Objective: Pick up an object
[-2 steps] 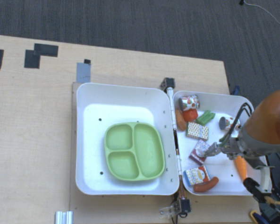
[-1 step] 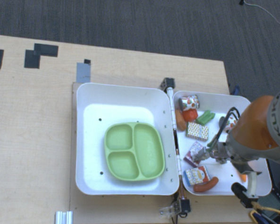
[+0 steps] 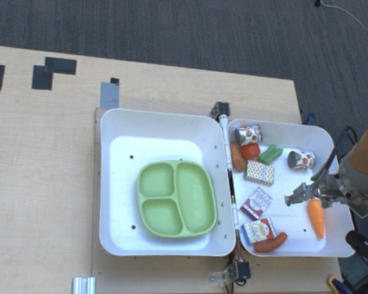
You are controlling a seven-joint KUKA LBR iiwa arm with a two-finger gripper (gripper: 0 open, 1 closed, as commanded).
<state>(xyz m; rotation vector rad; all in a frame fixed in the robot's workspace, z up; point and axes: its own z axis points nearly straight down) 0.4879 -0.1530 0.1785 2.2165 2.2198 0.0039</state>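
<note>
Carrot [image 3: 316, 218] beside pincer [image 3: 303, 195] (fingers unclear)

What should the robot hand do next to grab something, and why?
Probably drop a little and close on the carrot. The gripper hangs in the right bin, just beside the carrot's top end, and nothing shows between its fingers yet. The carrot lies by itself on the white floor, apart from the sausage and the small boxes, so it looks like the easiest grab.
</note>
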